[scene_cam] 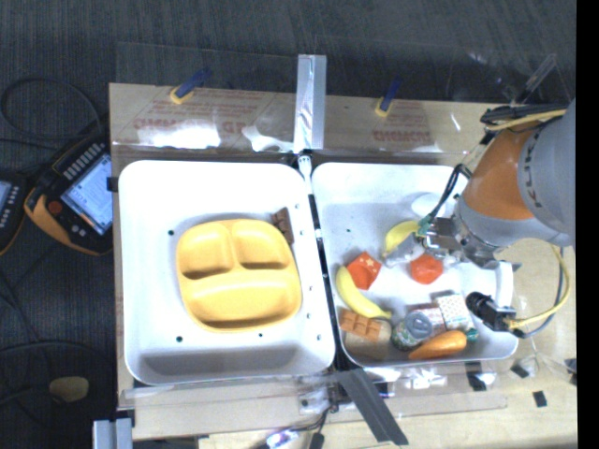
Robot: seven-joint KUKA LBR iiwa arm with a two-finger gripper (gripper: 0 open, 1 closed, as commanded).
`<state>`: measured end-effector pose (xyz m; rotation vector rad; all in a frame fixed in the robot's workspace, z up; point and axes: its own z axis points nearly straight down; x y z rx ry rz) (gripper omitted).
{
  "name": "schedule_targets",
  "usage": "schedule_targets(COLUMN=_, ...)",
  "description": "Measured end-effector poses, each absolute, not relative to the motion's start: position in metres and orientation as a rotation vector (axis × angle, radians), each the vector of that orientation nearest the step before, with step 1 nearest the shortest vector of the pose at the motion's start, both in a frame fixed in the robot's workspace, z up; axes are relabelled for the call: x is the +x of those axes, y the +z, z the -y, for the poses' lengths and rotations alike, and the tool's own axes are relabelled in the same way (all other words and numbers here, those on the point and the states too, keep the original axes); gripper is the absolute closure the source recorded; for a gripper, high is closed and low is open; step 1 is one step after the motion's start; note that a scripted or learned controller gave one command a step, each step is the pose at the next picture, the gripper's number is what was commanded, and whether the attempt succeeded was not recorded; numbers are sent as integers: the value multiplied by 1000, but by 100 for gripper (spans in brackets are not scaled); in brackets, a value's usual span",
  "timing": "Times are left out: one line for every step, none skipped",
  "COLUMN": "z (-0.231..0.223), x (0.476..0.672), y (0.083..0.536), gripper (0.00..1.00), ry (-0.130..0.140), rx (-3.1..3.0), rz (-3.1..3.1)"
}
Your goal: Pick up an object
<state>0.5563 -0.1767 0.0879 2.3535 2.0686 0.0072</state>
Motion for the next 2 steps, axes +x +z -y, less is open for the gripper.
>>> schedule_targets(z=176, x=557, y=95, gripper=100, ry=7, rx=2356, rz=-2071)
schedule_targets(z=107, x=553, y=205, gripper=100, ry=-8, rx=2301, rz=-2145)
